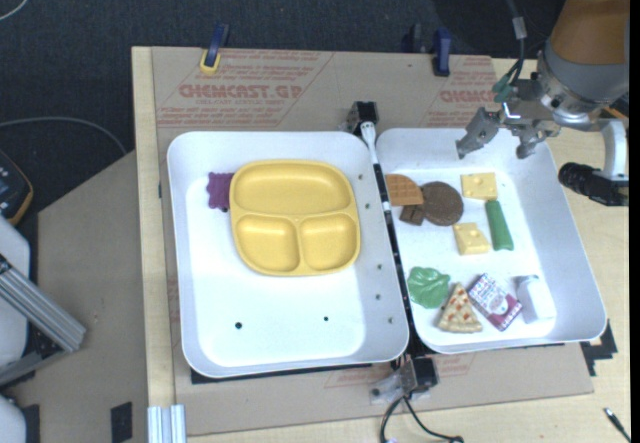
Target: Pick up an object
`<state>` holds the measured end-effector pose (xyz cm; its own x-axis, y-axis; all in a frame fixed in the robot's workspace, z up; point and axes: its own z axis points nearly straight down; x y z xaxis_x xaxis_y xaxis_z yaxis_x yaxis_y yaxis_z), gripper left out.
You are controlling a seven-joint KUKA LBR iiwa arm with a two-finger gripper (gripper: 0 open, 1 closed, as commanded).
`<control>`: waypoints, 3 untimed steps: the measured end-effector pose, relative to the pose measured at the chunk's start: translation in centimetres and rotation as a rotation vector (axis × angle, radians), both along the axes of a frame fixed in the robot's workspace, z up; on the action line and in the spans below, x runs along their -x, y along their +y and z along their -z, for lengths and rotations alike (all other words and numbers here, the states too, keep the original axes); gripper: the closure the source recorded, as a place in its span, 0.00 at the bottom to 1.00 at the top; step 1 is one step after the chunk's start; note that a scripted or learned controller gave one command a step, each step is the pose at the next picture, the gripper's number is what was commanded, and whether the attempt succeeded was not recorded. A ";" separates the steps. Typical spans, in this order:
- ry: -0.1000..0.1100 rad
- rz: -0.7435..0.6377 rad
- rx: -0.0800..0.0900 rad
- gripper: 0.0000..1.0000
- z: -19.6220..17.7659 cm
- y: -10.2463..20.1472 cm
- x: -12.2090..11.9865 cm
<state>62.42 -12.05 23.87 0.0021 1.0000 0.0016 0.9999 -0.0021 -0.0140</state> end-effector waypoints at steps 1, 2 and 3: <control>-0.014 -0.002 0.001 0.00 -0.9 0.0 -0.2; -0.008 -0.001 0.001 0.00 4.5 -0.9 0.2; -0.008 -0.002 0.001 0.00 9.0 -1.5 0.4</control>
<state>62.00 -13.57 14.90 0.0005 1.0000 0.0011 1.0000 -0.0005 -0.0061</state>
